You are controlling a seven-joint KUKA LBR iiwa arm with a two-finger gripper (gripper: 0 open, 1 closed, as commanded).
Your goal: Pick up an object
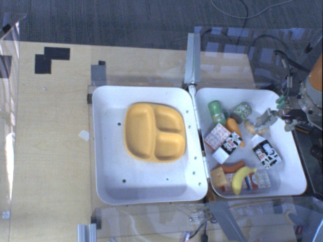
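Pale wood worktop (50, 135) under dark grey carpet floor (126, 9); black cable (237, 4) looped on carpet. Black tape patches (50, 58) near worktop's far left. Two white bins side by side. Left bin (108, 185) holds yellow divided tray (154, 131). Right bin (295, 180) crowded: green bottle (217, 111), small can (242, 110), carrot (234, 127), banana (241, 178), black-and-white box (266, 153). Claw (267, 117) above right bin's far right part, over objects; cannot tell whether spread or closed, nothing seen held.

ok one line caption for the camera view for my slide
Gripper over the right bin of toy food; yellow tray in the left bin.
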